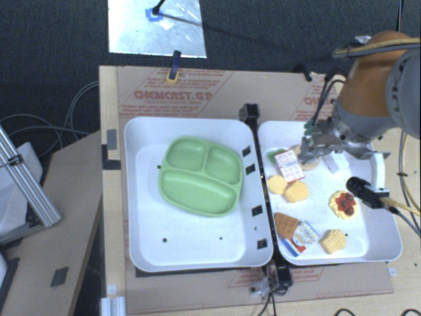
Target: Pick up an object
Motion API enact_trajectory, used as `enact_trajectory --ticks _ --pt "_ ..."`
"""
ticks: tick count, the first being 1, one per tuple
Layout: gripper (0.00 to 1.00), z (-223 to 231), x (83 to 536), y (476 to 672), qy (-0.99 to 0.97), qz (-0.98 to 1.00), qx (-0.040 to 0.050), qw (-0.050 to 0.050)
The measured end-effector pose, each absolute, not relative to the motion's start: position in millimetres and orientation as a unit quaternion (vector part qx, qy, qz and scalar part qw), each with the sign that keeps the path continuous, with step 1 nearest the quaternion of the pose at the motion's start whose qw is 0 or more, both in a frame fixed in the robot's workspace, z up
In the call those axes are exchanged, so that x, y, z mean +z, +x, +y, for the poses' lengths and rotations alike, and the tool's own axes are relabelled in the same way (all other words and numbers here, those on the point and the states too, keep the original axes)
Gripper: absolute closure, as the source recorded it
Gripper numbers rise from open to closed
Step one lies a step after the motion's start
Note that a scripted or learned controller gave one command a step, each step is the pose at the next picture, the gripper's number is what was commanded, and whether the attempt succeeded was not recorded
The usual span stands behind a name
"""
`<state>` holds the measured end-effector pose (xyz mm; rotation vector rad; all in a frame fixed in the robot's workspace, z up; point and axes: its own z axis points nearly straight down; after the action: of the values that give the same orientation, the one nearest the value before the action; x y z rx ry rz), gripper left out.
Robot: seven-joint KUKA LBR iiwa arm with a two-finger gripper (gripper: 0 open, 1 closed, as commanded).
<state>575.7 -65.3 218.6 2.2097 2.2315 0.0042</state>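
White right bin (388, 242), hand (310, 151) low over snack packet (289, 164)

A robotics lab is being shown. Two white bins (197, 259) are being borne on a cardboard-covered bench (197, 94), loose cables (79, 104) are being trailed across the dark carpet, an aluminium frame (26, 183) is being kept at the left, and a grey-and-orange industrial arm (375, 84) is being reached in over toy food (296, 191).
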Motion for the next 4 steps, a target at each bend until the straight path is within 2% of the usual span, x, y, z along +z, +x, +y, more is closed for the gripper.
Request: enact_trajectory --ticks 1,2,3,4 --pt "1.00 -80 221 588.1 0.707 0.708 0.0012 0.002" --pt "1.00 -72 214 581.3 0.706 0.709 0.0004 0.001" --pt "1.00 -67 235 585.9 0.705 0.709 0.0013 0.001" --pt "1.00 -70 216 588.7 0.706 0.708 0.0000 0.001"
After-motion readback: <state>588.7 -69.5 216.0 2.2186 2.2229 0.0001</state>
